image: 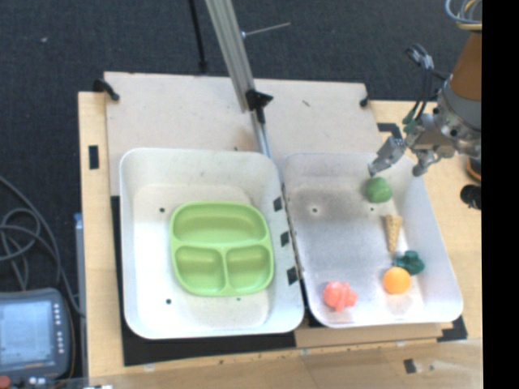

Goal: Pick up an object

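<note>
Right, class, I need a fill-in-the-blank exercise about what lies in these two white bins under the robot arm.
1. The green three-compartment plastic tray lies in the ____ shallow white bin.
2. The tool hangs just above the small round ____ ball in the right shallow white bin.
3. The orange ball touches a dark ____ toy.
4. Between the two balls lies a tan waffle ____.

Missing words: left; green; green; cone

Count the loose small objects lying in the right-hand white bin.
5: a round green ball at the far side, a tan ridged cone, a dark green piece, an orange ball, and a pink lumpy toy nearest.
</note>
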